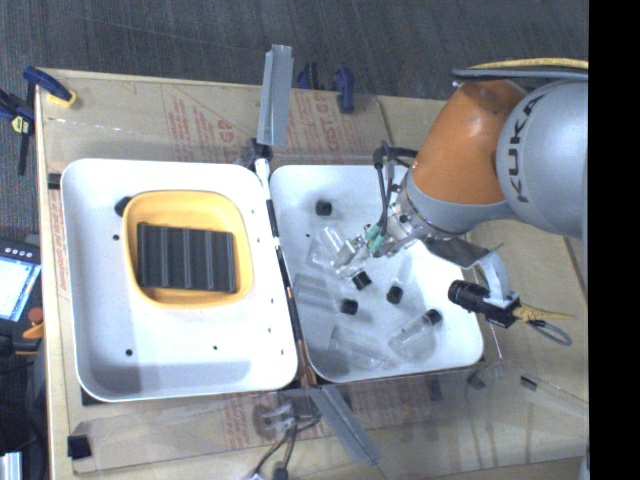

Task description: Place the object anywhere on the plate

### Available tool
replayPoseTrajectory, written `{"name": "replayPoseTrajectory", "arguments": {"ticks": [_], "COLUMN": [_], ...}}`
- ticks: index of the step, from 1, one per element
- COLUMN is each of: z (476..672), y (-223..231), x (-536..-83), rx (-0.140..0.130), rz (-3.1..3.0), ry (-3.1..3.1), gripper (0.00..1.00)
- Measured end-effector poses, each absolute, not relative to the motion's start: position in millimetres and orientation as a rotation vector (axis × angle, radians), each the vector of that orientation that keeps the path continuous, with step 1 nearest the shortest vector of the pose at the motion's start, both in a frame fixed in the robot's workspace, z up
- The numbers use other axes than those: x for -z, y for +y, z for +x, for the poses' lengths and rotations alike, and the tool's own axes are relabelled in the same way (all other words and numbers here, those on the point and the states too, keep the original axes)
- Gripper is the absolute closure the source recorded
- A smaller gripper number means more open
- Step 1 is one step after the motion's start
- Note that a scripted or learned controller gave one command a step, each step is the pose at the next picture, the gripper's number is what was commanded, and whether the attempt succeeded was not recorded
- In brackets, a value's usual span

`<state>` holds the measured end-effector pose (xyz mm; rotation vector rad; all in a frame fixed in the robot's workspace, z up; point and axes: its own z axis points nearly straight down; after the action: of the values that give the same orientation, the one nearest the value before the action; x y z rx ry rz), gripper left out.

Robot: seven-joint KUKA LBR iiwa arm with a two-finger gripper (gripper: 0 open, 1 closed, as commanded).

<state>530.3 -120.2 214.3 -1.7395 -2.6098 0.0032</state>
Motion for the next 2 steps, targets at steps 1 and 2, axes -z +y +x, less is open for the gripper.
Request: {"name": "replayPoseTrajectory", "arguments": {"ticks": [1, 2], "z": [588.8, 621.8], "y": [-78.3, -1.0], "x": [-230.3, -236.5], "rx": [-0.001, 0.0], "rz": [-1.6, -1.084], "ry": [-2.702, -2.951], "gripper": [1.0, 1.0]}}
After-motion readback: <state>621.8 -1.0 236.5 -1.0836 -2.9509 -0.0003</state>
